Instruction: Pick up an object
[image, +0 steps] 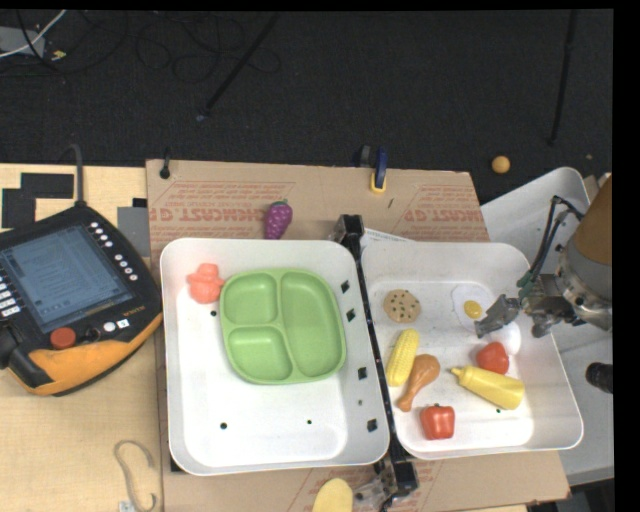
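The right bin (560, 430) holds a cookie (401, 305), a fried egg (469, 302), a corn cob (402, 356), a chicken drumstick (420, 379), a yellow mustard bottle (490, 386), a small red fruit (492, 356) and a red pepper (437, 421). My gripper (520, 320) hangs over the bin's right side, just above the red fruit and right of the egg. It is open, its dark fingers (493, 318) spread apart with nothing between them.
The left bin (200, 420) holds a green divided plate (281, 327) and a pink toy (204, 284). Purple grapes (278, 218) lie on the cardboard behind the bins. A teach pendant (70, 290) sits at the left, and a yellow lemon (333, 495) lies at the front edge.
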